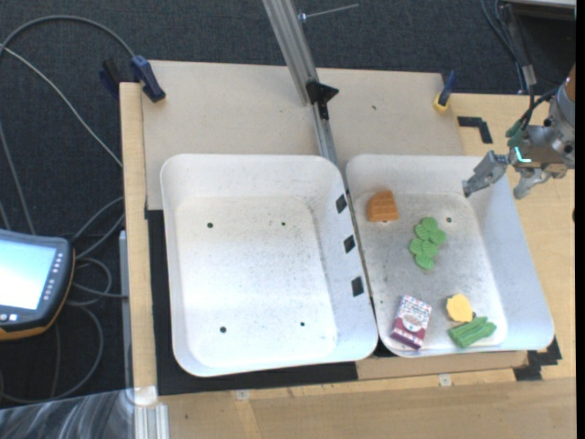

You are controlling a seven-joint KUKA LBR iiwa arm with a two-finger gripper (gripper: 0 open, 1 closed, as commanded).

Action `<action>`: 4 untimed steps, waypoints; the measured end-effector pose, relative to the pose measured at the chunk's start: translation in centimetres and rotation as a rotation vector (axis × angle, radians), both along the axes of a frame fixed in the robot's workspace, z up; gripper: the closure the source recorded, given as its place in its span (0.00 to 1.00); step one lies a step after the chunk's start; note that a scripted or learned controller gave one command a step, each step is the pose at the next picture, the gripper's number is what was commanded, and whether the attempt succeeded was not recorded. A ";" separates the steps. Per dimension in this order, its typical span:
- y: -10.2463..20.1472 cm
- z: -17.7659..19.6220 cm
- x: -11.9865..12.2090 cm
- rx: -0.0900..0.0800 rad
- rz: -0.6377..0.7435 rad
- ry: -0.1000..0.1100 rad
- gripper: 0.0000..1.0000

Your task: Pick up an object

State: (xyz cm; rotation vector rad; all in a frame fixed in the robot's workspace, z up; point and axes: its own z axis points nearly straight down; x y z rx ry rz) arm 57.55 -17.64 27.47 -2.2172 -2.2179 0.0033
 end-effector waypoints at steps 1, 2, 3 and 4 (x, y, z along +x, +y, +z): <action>0.0 0.2 0.0 -0.001 0.001 -0.003 0.00; -0.6 -4.8 -0.8 0.000 -0.001 0.001 0.00; -1.4 -10.2 -0.3 0.000 -0.001 0.001 0.00; -0.3 -15.6 -0.9 0.001 0.000 0.003 0.00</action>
